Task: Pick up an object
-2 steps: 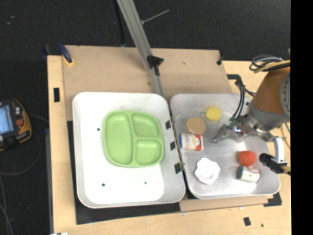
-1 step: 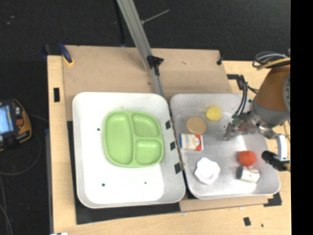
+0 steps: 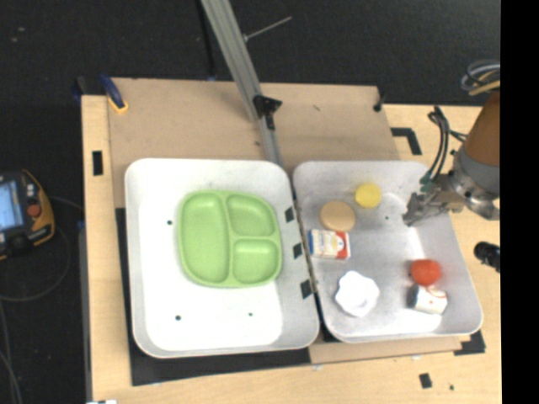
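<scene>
The gripper [image 3: 414, 212] hangs over the right-hand bin [image 3: 396, 331] near its right edge, its tip pointing left and down from the grey wrist and orange band at the picture's right. The tip is small and blurred, so whether it is open or closed cannot be told, and nothing can be seen held in it. It sits above bare bin floor, touching none of the objects.

Nearest to it is a small yellow ball [image 3: 367, 195], up and to the left. Beside that lies a round tan disc [image 3: 338, 216], with a small red-and-white carton [image 3: 328, 244] just below it. Lower down rests a crumpled white object [image 3: 357, 294]. Toward the bin's lower right sits a red ball [image 3: 425, 270], with a small white and red piece [image 3: 427, 300] just under it.

The left bin [image 3: 152, 326] holds a green divided plate [image 3: 229, 239].

This looks like the approach step: no object is picked yet. The next move would call for settling on one target, probably the yellow ball or red ball, centring over it, and descending.
</scene>
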`<state>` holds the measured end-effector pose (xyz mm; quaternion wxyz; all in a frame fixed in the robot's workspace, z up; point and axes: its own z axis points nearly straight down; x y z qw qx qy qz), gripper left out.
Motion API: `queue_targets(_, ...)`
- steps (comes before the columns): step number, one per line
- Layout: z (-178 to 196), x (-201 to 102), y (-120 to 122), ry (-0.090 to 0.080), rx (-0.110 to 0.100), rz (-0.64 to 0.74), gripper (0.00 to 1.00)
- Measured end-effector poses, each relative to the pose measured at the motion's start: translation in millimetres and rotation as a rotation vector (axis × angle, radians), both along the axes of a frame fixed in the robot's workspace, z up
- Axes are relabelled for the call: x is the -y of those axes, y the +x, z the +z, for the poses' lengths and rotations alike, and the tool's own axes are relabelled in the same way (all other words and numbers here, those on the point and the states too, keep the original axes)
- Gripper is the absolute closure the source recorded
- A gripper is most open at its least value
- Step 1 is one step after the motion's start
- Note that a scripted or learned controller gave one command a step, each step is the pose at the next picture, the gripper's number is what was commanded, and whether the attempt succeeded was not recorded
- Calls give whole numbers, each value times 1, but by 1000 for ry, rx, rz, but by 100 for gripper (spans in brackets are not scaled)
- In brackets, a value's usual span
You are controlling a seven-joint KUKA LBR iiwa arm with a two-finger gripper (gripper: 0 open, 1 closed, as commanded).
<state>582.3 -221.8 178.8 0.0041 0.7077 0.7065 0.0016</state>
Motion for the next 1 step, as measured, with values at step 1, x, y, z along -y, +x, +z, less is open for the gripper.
queue_targets(1, 55, 2, 1, 0, -1, 4, 100)
